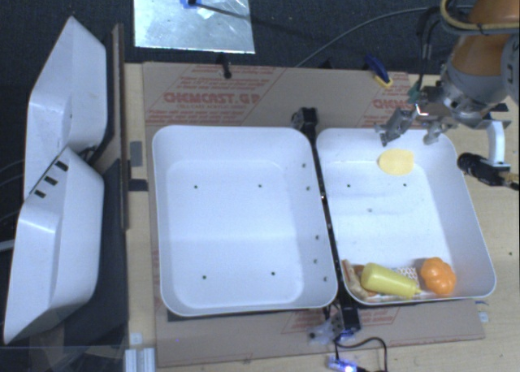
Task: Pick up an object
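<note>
The gripper (416, 128) is seen with fingers spread, holding nothing, poised at the right bin (471, 224) far rim; the yellow disc (396, 162) lies just below it.

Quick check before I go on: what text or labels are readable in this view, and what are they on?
"CHEMCAST GP": red print, repeated across the brown board under the bins; clearest copy sits above the left bin.
Other red copies near the right bin and along the board's front edge: too blurred or cut off to read.
Nothing readable on the bins or the objects in them.
</note>
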Controlling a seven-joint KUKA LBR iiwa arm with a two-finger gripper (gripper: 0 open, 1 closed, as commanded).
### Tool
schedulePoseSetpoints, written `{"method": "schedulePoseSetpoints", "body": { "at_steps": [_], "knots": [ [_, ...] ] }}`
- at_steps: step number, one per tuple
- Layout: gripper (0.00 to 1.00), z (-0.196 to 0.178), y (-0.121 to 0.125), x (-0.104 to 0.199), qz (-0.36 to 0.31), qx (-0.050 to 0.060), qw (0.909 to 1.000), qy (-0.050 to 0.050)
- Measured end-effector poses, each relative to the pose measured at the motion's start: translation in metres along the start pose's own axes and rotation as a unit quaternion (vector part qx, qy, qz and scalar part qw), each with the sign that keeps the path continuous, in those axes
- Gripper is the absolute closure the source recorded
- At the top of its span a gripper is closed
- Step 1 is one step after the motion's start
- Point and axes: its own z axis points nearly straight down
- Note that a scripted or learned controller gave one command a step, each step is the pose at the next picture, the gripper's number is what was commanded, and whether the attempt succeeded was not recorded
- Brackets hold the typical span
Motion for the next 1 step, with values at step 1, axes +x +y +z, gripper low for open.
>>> {"method": "schedulePoseSetpoints", "body": {
  "at_steps": [1],
  "knots": [
    [0.0, -0.1369, 0.0057, -0.0275, 0.023, -0.006, 0.9997, -0.001]
  ]
}}
